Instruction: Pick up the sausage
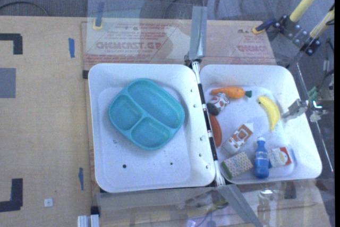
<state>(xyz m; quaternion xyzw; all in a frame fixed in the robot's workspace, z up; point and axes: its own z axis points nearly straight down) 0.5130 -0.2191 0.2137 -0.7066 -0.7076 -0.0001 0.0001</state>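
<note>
The sausage (215,131) is a reddish-brown link lying lengthwise against the left wall of the right bin (297,82), just below a small black-and-white toy (216,106). My gripper (296,110) hovers at the right bin's right wall, beside the banana (271,110). It is well to the right of the sausage and does not touch it. Nothing is visibly held in it.
The right bin also holds a carrot (229,93), a milk carton (240,137), a blue bottle (261,158), a cracker box (237,165) and a small juice box (280,157). A teal divided plate (146,113) lies in the left bin (106,167).
</note>
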